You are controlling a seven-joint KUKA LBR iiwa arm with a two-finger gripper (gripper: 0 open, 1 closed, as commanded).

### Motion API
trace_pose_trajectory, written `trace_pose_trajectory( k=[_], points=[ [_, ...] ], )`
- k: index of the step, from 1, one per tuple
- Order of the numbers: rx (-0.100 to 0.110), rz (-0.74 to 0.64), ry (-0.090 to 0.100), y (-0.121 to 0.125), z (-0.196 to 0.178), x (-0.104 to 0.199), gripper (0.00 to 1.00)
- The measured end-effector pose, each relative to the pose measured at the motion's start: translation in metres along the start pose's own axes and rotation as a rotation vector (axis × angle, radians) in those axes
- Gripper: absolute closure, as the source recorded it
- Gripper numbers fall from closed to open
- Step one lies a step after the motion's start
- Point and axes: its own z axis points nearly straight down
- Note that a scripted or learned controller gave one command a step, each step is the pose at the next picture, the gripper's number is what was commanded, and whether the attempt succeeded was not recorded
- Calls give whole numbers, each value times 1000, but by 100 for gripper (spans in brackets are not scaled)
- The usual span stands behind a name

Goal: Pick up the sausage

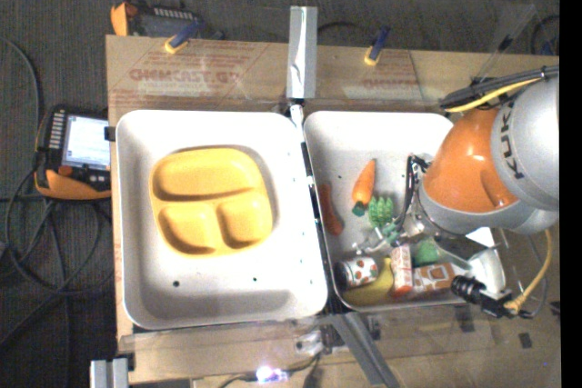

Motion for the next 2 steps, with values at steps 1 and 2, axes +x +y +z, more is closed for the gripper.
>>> trace_pose_trajectory(
  k=[1,2],
  points=[
    [-5,-425,-3,-1,6,-7,100],
    [-3,-424,3,-1,-1,-5,100]
  ],
)
